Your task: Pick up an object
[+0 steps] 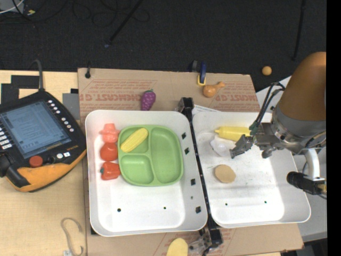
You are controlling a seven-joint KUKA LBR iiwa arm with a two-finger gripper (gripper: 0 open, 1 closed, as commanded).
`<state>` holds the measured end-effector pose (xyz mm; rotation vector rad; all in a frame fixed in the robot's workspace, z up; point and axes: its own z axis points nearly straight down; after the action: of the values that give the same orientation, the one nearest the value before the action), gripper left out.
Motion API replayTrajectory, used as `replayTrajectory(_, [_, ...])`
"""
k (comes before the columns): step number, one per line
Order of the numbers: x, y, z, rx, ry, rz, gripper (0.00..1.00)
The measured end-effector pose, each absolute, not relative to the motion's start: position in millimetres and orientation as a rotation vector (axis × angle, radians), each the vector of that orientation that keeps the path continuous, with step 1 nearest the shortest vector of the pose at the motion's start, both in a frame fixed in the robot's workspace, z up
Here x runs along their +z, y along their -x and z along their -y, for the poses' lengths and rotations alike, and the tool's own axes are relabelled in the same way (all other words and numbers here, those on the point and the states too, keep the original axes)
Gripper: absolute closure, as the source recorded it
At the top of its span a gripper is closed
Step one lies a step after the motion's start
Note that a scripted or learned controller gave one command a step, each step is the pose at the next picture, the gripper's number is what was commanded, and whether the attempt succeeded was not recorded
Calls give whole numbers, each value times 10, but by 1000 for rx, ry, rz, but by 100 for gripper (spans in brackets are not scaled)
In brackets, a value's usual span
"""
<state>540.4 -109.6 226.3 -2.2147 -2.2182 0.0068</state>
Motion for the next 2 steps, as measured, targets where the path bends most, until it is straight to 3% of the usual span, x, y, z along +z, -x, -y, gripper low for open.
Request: replayTrajectory(2, [1334,-5431,960,6,2222,2211,0])
